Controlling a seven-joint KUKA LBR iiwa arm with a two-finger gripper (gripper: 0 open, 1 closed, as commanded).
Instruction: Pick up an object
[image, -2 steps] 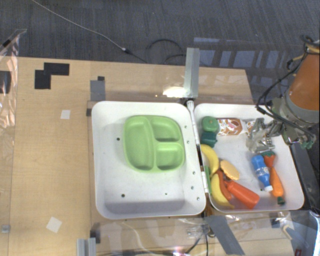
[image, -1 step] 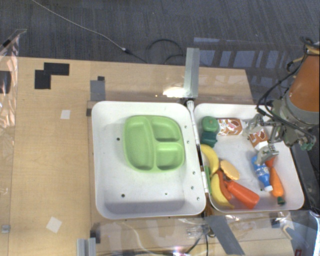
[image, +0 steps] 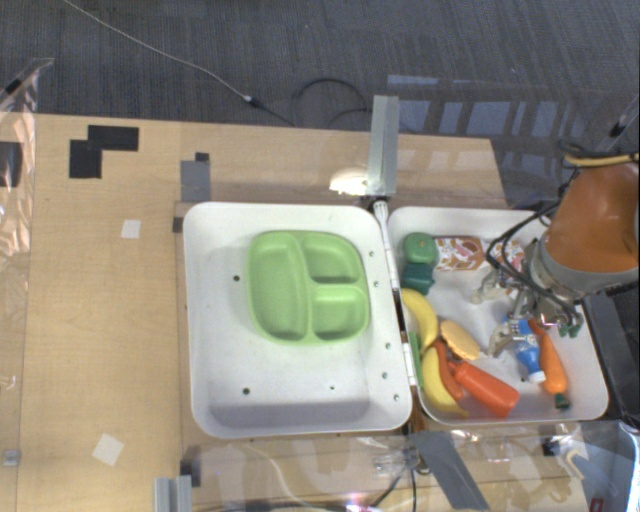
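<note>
Your gripper (image: 522, 322) hangs over the carrot (image: 551, 365). Carrot's long axis runs near-far, green tip nearest. Claw state: can't tell

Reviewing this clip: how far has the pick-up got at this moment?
Done: the arm has reached over the right bin, and its claw is low among the toy food. In hand: nothing visibly gripped; the claw sits beside the carrot and the burger. Left: grasping an item and lifting it. The bananas, orange bottle and green divided plate lie untouched.
</note>
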